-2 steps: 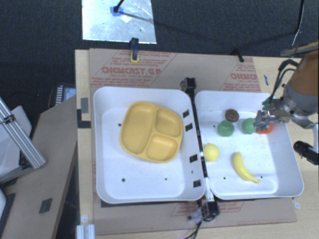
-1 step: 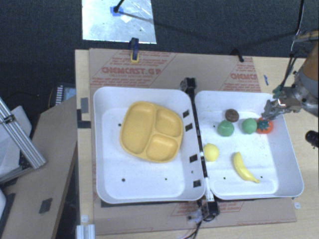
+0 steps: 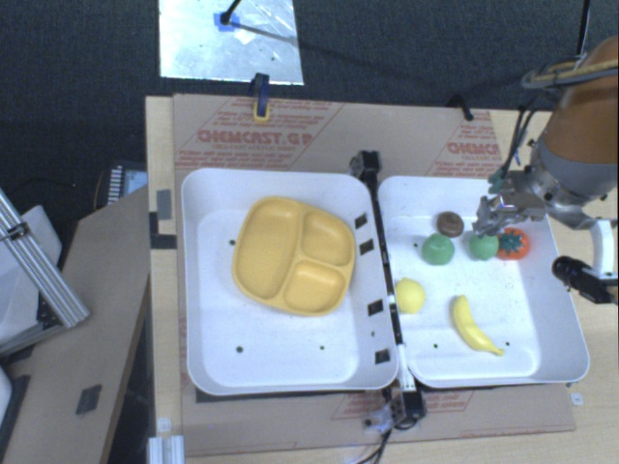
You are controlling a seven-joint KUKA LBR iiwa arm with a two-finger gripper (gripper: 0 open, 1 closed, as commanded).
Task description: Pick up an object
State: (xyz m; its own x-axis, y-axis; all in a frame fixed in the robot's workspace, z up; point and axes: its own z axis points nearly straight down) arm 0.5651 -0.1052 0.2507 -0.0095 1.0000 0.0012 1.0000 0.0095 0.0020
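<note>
A dark carpeted floor lay around the bench (image 3: 164, 259), whose brown board carried two shallow white bins side by side. A shiny grey sheet (image 3: 230, 27) sat on the floor at twelve o'clock from the bins.

The left bin (image 3: 208, 356) held a yellow tray (image 3: 293, 254) with three compartments, lying slightly turned near the bin's middle.

The right bin (image 3: 551, 356) held the small things. A brown ball (image 3: 450, 223) sat toward twelve o'clock in that bin. Just at its six o'clock, close beside it, was a green ball (image 3: 438, 249). At three o'clock from that one lay a second green piece (image 3: 483, 247), and just beside it, again at three o'clock, a red piece (image 3: 514, 244) with a green top. A yellow lemon (image 3: 409, 295) rested at the bin's nine o'clock side, near the divider between the bins. A banana (image 3: 475, 326) lay toward six o'clock, slanting, well apart from the red piece.

My arm (image 3: 580, 133) reached in from three o'clock, grey below the orange band. My gripper (image 3: 495, 218) hung over the upper part of the right bin, directly above the second green piece and near the brown ball. Whether my fingers were spread or closed I could not tell from this angle; the metal parts blurred together. I could not tell either whether they touched the green piece beneath them.
</note>
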